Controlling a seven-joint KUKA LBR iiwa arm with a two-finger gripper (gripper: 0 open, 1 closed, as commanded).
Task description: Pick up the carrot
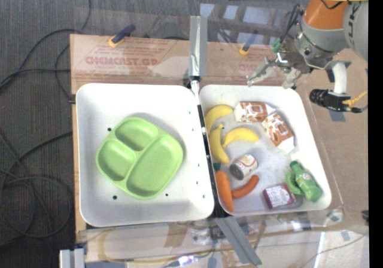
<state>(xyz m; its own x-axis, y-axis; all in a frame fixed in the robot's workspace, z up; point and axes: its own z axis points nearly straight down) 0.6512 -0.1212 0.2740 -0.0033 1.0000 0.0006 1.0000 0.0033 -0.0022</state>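
The gripper (273, 76) hangs over the far rim of the right bin (311, 118), at the far right of the scene, and its two thin fingers (258, 75) are spread apart with nothing between them. Above it the arm (335, 3) shows its orange band and grey wrist, coming in from the right side.

The carrot (224, 190) lies in the right bin, at the near left corner, just beside the wall that divides the two bins. It points with its thin end toward the near side, a little tilted. It is well apart from the gripper. A red sausage (246, 186) lies just beside the carrot on its right, and a small can (243, 166) with a red and white label lies on its side a little farther. Three bananas (222, 132) are at the far left part of this bin, one of them along the left wall. Two white and red-brown cartons (266, 120) are at the far side, near the fingers. A green bottle (304, 181) lies near the right wall, and a dark purple packet (279, 195) is beside it on the near side.

The left bin (90, 105) holds a light green plate (140, 157) with three compartments, about in its middle. The two bins stand side by side, touching, on a brown cardboard sheet (131, 60)
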